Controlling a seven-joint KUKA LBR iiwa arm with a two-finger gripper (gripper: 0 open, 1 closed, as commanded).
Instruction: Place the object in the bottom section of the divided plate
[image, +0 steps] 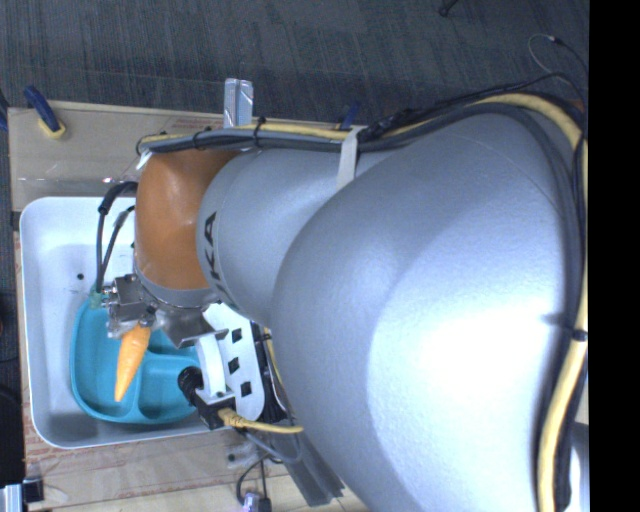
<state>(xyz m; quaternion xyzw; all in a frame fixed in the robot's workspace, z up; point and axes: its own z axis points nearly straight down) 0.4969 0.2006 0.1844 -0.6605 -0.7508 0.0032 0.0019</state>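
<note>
**Carrot over the blue plate**

Hung upright, tip down, an orange carrot (130, 362) above the blue divided plate (92, 385) near the white bin's (40, 300) front edge, likely poised for lowering. Gripped at its top by the jaws (133, 322), as far as could be judged. Loomed behind, the grey arm (420, 300).

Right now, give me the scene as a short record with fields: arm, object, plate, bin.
arm: grey KUKA arm, orange band, covering most of the bench
gripper: over the plate, finger state unclear
object: orange toy carrot, just below the gripper, over the plate
plate: blue divided plate, inside the bin
bin: shallow white bin, left side of view
</note>
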